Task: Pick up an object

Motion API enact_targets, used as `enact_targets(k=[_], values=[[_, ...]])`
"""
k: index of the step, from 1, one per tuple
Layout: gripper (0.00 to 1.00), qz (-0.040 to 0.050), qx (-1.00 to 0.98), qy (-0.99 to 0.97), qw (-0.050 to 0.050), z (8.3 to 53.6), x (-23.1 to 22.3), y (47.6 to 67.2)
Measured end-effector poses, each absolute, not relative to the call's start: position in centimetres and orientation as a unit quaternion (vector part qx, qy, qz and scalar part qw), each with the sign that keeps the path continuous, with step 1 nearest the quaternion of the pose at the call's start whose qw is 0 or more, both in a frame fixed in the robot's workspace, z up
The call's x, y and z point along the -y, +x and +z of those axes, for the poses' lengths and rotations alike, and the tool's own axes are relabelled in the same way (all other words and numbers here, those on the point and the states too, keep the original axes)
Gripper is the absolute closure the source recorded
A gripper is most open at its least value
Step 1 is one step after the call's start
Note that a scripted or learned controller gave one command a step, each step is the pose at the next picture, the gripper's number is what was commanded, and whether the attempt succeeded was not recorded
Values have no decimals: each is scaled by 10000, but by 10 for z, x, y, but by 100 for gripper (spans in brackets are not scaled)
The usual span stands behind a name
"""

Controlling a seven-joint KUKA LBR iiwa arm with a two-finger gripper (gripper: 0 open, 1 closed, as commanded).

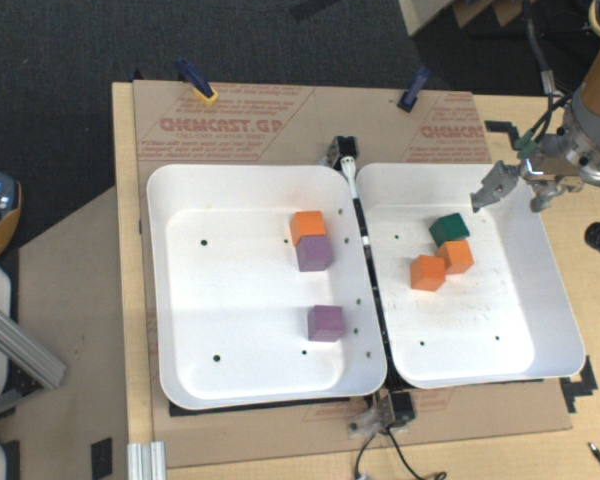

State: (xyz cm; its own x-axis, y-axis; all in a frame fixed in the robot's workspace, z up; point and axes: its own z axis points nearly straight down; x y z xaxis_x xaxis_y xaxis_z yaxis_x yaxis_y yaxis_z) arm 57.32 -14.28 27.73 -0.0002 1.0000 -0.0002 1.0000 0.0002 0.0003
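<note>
I see the gripper spread wide and holding nothing, above the right bin near its far edge. Relative to the green block, it hangs up-right; two orange blocks sit just below the green one.

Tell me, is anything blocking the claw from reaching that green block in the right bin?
Nothing visible does. The gripper hangs open above the right bin, up and to the right of the green block. The two orange blocks lie on its far side.
</note>
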Motion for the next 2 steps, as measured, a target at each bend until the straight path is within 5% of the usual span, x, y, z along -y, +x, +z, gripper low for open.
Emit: enact_targets(k=[1,2], values=[[0,-37,-7065,7077,-61,134,154,564],[0,23,-7076,7066,42,103,144,574]])
